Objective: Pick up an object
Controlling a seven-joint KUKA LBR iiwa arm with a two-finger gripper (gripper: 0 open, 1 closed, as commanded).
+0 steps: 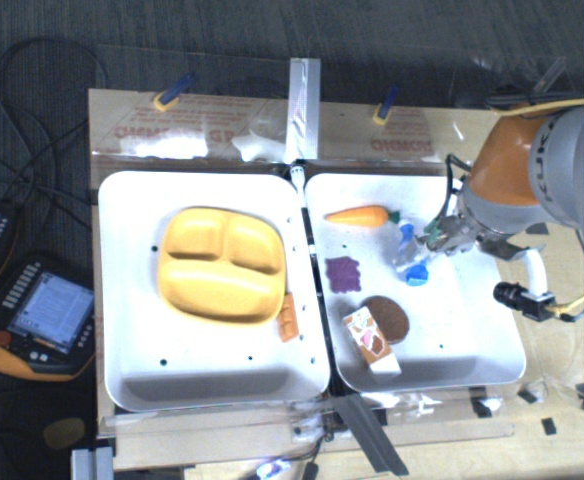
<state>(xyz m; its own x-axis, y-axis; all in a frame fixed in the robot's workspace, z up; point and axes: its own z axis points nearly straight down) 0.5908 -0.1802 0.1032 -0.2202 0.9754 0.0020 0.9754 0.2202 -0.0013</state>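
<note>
Left bin: white; held a yellow tray and a small orange piece. Right bin: white; held an orange carrot with green tip, a blue object, a purple piece, a brown disc, and a white carton printed red and tan. Arm, right of frame: grey with orange band. Bench: tan, with blue-and-yellow clips at top.

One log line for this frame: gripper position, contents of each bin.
gripper: over right bin, by blue item | right: carrot, purple piece, brown disc, carton | left: yellow tray
</note>
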